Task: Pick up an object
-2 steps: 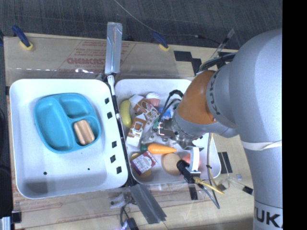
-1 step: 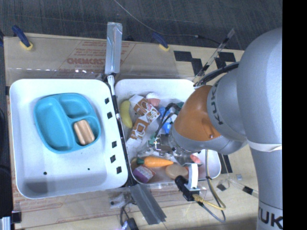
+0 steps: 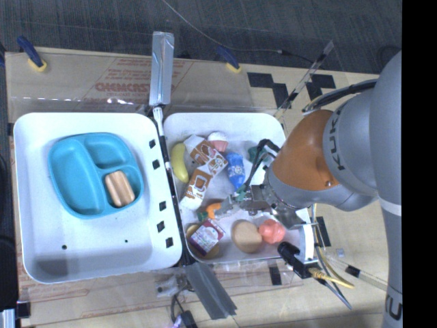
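Observation:
The right bin [image 3: 225, 123] holds several objects: a yellow banana [image 3: 179, 162], a brown and white snack packet [image 3: 203, 169], a blue bottle [image 3: 235, 169], a tan egg-like ball [image 3: 246, 236], a pink ball [image 3: 272, 231], a dark red pouch [image 3: 205, 236] and a small orange piece [image 3: 213, 209]. My gripper [image 3: 244, 198] reaches in from the right, low over the middle of this bin, just below the blue bottle and above the tan ball. The wrist hides the gripper's tip.
In the left bin [image 3: 41, 251] lies a blue divided plate [image 3: 82, 176] with a brown cylinder [image 3: 119, 188] on it. A grey divider bar [image 3: 162, 67] stands between the bins. The arm's orange band [image 3: 307, 156] covers the right bin's right side.

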`<state>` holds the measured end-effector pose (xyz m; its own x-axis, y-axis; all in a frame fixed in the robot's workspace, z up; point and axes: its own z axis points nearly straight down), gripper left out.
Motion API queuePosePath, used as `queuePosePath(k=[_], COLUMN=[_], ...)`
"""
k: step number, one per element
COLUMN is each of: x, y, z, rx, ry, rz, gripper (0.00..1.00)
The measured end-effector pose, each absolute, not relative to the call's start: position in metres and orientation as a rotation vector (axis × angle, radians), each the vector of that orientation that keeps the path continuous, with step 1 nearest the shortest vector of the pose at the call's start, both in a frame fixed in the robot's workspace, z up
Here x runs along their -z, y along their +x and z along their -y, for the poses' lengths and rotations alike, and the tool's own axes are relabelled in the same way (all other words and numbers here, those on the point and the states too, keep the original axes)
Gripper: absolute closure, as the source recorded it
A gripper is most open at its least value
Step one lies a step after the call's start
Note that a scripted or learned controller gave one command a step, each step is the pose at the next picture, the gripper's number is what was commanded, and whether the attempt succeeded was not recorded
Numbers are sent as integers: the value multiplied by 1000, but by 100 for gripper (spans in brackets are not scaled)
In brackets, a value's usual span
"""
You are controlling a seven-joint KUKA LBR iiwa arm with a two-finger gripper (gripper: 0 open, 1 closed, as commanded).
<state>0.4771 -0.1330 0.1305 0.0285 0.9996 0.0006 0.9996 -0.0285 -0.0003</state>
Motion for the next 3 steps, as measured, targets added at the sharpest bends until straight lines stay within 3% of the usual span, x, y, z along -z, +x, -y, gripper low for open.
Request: queuePosePath(k=[1,2,3], x=[-91,-100,-100], y=[492,492,492], z=[97,98,98], rx=[-3,-4,-4], ry=[-2163,-2160,-2159], rz=[2272,2274,2274], gripper=[0,100,0])
